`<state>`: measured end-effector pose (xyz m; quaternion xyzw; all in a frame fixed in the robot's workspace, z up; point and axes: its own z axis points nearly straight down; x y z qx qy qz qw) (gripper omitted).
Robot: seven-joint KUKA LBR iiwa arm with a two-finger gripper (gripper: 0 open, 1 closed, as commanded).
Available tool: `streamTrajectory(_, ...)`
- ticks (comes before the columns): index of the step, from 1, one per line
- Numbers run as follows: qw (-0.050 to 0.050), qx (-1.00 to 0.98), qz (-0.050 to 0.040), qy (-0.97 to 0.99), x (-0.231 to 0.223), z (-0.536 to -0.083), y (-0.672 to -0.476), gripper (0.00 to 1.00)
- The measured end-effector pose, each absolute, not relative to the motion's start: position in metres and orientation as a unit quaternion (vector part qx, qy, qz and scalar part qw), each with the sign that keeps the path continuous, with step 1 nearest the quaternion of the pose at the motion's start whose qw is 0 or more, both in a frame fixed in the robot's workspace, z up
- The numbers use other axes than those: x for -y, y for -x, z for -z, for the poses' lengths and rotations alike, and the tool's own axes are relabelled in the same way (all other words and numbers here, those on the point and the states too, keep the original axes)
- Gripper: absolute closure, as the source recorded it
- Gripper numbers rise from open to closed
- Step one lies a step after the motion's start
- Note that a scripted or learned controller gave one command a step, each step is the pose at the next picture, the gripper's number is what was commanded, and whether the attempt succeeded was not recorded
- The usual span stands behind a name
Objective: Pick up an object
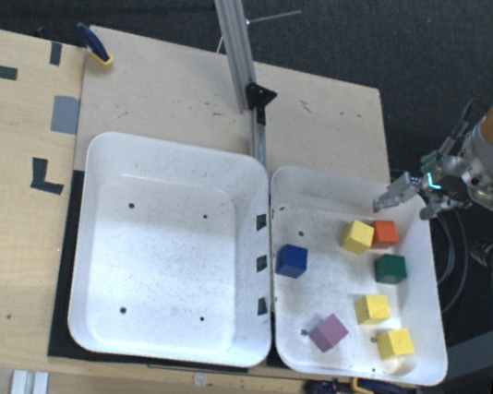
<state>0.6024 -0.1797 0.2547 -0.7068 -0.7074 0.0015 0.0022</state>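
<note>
Several small blocks lie in the right bin [321, 199]: a blue one [291, 261], a yellow one [358, 236] touching an orange one [385, 232], a green one [391, 269], two more yellow ones [374, 308] [396, 343] and a purple one [329, 331]. My gripper [407, 207] hangs over the bin's far right corner, just above and behind the orange block. It is open, its fingers spread apart with nothing between them.
The left bin [94, 213] sits beside the right one, their rims meeting in the middle. A slanted metal rail [239, 45] runs down from the top to the bins' shared back edge. A blue-and-yellow clamp [94, 43] lies at the bench's far left.
</note>
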Motion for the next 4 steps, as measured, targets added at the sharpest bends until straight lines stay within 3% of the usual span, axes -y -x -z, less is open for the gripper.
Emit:
streamTrajectory(1, 0.000, 0.708, -0.0006, 0.706, 0.180, -0.257, -0.603, 0.00)
streamTrajectory(4, 0.003, 0.708, -0.0025, 0.707, 0.170, -0.094, -0.594, 0.00)
